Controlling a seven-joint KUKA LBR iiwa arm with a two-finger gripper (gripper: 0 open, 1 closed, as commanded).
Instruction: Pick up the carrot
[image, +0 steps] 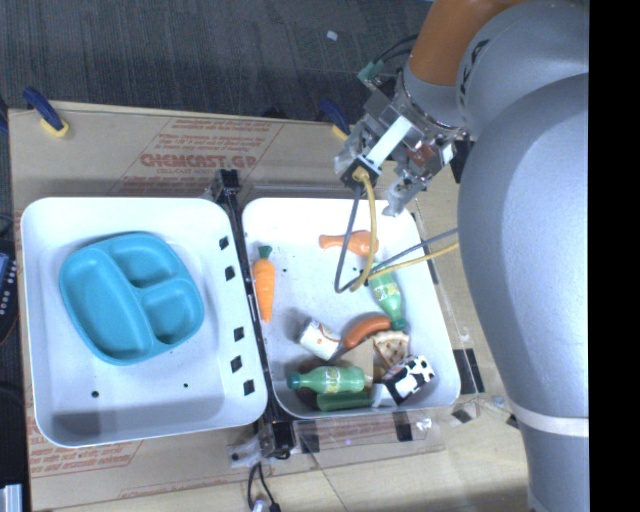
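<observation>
The jaws (388, 170) sit in the upper right of the frame, just above the far rim of the right bin (285, 215), at the end of a large grey arm (530, 230) with an orange band (450, 40) that fills the right side of the frame; whether the jaws are open or closed cannot be told from this angle, and nothing is seen held between them; a yellow cable (371, 225) and a dark cable (347, 250) hang from the wrist and loop down into the right bin; the carrot (264, 280), orange with a green top, lies lengthwise along the left wall of the right bin, well apart from the jaws and lower left of them; near the far middle of that bin, under the hanging cables, lies an orange drumstick-shaped toy (348, 241); toward the near end of the bin are a green bottle (387, 299), a sausage (366, 326), a small white cup (320, 339), a pizza slice (391, 351), a second green bottle (330, 379) lying on its side, and a black-and-white cow toy (410, 378), clustered close together; the left bin (50, 400) in the left half of the frame holds a blue divided plate (130, 295); both bins rest on a brown cardboard-covered bench (190, 150), with blue clamps (45, 110) at its far edge.
</observation>
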